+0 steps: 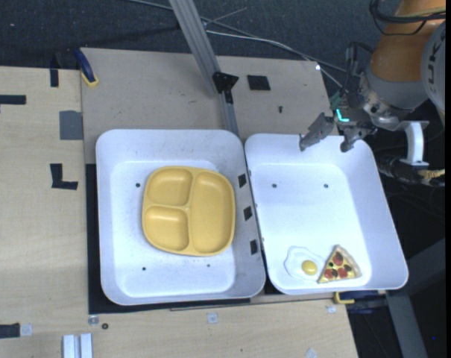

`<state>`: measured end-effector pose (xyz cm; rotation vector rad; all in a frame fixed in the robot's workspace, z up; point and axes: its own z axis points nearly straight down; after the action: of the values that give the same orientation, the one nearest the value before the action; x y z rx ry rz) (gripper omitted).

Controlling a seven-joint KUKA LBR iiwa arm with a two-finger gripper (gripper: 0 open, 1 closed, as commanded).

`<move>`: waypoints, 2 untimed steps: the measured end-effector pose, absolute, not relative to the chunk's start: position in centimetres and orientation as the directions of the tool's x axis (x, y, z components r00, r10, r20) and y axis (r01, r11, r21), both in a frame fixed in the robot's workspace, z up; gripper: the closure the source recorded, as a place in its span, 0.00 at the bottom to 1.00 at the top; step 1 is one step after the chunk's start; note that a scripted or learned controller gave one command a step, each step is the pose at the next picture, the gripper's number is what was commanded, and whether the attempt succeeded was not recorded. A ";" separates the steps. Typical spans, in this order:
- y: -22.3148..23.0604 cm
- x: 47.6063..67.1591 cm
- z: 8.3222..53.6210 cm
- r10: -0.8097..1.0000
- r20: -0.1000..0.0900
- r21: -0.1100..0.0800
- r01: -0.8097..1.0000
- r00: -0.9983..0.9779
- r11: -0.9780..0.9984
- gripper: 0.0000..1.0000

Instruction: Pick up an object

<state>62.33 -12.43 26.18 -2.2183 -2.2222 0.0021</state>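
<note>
Two shallow white bins, side by side on tan bench.

Left white bin [121, 200]: 1 yellow plastic divided plate [188, 209], three compartments, rounded corners, lying flat approx. mid-bin.

Right white bin [322, 200]: 2 items, both at near edge. Toy fried egg, white w/ yellow yolk [303, 264], lies flat just left of toy pizza slice, triangular, tan crust w/ red and dark toppings [338, 266]; the two sit just beside each other, contact unclear.

Grey two-finger gripper [331, 136]: over far right corner of right bin, fingers spread apart, nothing between them. Well apart from egg and pizza slice. Arm enters from upper right, orange band [404, 58] above wrist.

Misc.: grey metal bar [203, 43] slants down toward the gap between bins; black tape marks on bench.
</note>
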 end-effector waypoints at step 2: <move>-12.3 62.6 21.8 1.000 -0.001 -0.005 1.000 -0.001 0.001 0.00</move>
<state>62.60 -12.31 21.79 -2.2177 -2.2208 0.0071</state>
